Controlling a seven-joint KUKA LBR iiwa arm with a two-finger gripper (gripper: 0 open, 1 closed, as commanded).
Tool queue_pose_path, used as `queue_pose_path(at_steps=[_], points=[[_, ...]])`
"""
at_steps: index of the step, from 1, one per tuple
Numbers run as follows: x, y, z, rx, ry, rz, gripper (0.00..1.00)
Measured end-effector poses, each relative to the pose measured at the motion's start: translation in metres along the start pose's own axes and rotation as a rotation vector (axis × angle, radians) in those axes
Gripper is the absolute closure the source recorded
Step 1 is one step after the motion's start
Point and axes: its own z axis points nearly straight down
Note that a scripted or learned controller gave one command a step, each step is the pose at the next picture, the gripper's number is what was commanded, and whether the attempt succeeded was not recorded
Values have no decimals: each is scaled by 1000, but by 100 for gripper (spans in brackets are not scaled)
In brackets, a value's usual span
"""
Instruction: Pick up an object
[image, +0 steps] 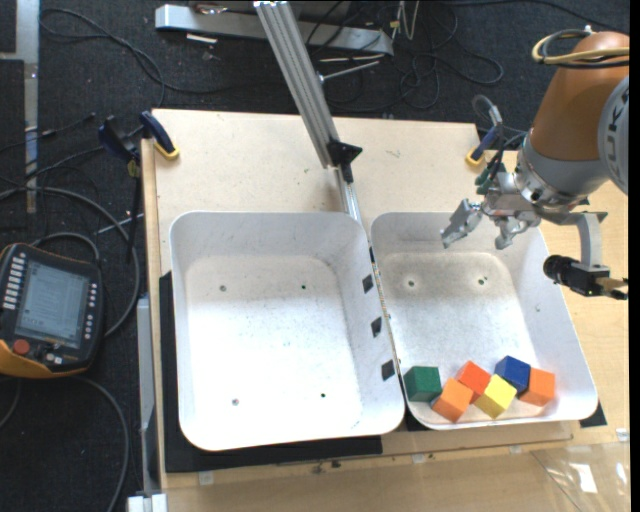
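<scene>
Wooden bench (250, 165), two white bins. Gripper (482, 230) hovers over right bin (560, 320) far edge, fingers spread, nothing held. Coloured blocks (480, 388) cluster along near edge.

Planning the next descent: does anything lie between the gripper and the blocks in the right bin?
Nothing visible does. The gripper hangs over the far end of the right bin; the blocks cluster at its near end, with bare bin floor between them.

Robotics lab (teach pendant (48, 310), cables (60, 215))
</scene>
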Motion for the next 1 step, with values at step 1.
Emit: queue_pose_path(at_steps=[1], points=[[0,0,0,0,0,0,0]])
